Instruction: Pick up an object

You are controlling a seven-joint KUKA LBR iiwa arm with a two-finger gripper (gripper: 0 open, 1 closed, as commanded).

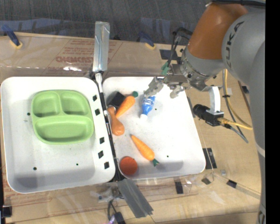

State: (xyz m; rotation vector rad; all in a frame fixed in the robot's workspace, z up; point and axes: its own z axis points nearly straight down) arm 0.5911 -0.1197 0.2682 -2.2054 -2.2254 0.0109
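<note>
The gripper (164,88) is being positioned over the rear part of the right bin (189,139), with the arm (224,27) reaching in from the right. Its two fingers (154,87) are being held spread apart, a clear gap showing between them, and nothing is being gripped in that gap. The left finger is hanging just above the blue-and-white tube (148,105), which is lying tilted on the bin floor; whether contact is being made cannot be told. Left of the tube, a carrot (125,105) is lying beside a black item (115,98) against the divider. A tan, pear-shaped piece (116,123) is resting below these, along the bin's left wall. A second carrot (143,148) is lying diagonally near the middle of the floor, and a red ball (128,165) is sitting in the front left corner. In the left bin (18,171), a green tray (62,115) with three compartments is lying flat.
</note>
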